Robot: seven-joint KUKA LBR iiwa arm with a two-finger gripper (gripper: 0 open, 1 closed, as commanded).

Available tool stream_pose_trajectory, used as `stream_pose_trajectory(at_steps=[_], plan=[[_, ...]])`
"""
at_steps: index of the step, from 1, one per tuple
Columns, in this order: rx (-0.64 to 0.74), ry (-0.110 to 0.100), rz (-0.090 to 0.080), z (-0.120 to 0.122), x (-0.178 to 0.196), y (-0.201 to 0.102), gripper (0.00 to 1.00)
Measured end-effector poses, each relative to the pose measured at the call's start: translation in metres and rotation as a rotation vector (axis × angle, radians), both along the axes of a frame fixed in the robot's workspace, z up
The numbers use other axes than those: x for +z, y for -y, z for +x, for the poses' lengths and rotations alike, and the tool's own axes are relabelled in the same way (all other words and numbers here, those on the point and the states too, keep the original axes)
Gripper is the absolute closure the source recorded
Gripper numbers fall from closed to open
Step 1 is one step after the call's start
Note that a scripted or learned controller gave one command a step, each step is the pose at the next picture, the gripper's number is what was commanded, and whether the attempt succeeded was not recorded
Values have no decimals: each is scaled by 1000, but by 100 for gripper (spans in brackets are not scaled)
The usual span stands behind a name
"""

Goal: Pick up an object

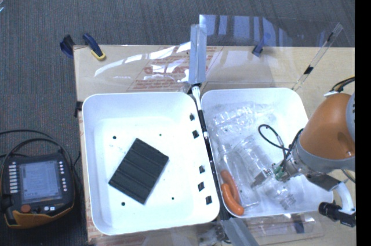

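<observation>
**Pick attempt, right bin**

Left bin (93,123): black ribbed slab (139,170) lay flat mid-floor, well apart from me. Right bin (301,101): orange piece (231,192) sat along the near-left edge, beside a clutter of clear plastic items (243,149). My gripper (277,172) was down among the clear items, toward the near-right corner. Couldn't tell its opening, or any hold. My call: pick one item, centre on it, then close.

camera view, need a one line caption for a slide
KUKA arm's gripper low in the right bin among clear plastic items and an orange object; a black ribbed slab lies in the left bin.
</observation>
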State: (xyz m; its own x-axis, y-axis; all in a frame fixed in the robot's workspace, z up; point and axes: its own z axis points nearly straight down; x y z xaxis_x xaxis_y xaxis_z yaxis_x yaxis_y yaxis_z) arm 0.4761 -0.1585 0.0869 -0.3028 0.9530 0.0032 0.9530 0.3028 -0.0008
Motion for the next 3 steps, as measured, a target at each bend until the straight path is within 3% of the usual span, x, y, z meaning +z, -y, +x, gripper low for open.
stream_pose_trajectory(at_steps=[1, 2, 3], plan=[[-278, -3, -2, 73, 26, -3, 0], [-59, -5, 0, 48, 8, 4, 0], [-18, -1, -1, -1, 0, 41, 0]])
